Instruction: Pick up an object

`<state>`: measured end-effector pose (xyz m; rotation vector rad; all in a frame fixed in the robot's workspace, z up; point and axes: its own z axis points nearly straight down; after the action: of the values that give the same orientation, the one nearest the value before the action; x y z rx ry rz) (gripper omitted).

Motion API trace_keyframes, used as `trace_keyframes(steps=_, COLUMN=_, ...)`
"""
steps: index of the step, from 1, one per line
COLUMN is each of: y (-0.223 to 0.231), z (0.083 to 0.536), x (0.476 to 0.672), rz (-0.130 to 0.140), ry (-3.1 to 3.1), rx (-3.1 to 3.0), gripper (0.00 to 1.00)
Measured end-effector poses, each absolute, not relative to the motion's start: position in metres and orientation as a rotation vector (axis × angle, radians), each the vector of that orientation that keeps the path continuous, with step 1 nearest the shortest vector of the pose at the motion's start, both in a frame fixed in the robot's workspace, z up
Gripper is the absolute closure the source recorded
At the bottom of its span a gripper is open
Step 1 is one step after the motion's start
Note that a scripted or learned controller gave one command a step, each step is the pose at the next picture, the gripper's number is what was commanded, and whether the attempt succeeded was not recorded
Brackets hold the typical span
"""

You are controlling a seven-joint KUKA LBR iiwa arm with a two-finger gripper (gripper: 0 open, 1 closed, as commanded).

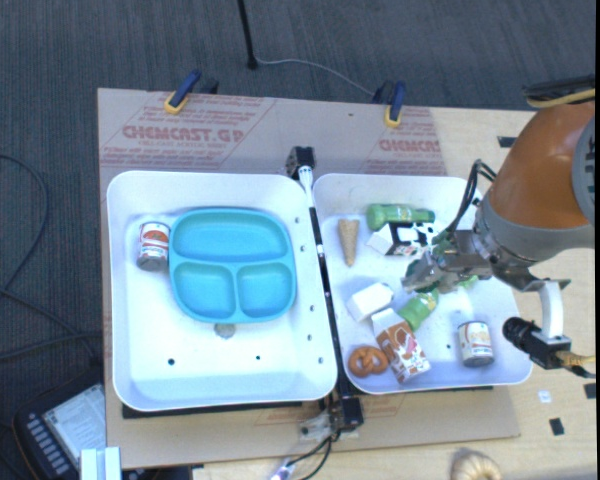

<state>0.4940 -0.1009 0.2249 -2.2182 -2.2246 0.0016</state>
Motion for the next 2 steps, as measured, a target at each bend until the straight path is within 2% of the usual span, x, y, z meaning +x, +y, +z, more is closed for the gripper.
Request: trace_keyframes(steps=2, y=-0.1006, z=0.2441, x=0.4954, rz=0.001, ry=-2.227, rx=-2.218, gripper=1.00)
